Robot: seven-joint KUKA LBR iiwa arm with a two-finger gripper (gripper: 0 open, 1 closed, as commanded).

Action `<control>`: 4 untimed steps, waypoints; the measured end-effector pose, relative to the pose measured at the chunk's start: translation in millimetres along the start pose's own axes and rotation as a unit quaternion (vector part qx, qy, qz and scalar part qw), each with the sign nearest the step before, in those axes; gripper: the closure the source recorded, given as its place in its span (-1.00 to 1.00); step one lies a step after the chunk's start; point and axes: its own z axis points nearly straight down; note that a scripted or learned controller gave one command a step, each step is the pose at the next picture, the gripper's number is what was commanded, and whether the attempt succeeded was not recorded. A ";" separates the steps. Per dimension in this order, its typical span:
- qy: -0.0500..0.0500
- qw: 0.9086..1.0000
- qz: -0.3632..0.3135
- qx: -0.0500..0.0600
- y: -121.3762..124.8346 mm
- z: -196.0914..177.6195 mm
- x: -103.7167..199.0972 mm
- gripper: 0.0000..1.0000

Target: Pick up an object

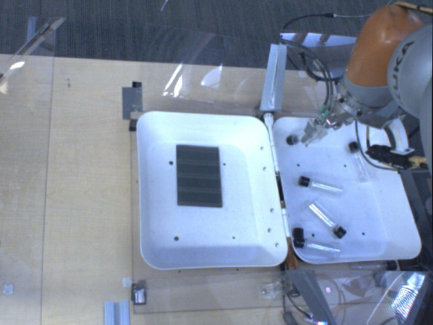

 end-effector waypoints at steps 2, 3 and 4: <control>-0.004 0.997 0.073 -0.012 41.1 -53.7 83.8 1.00; -0.005 0.997 0.069 -0.016 42.9 -65.6 84.4 1.00; -0.007 0.998 0.067 -0.019 44.5 -77.4 84.8 1.00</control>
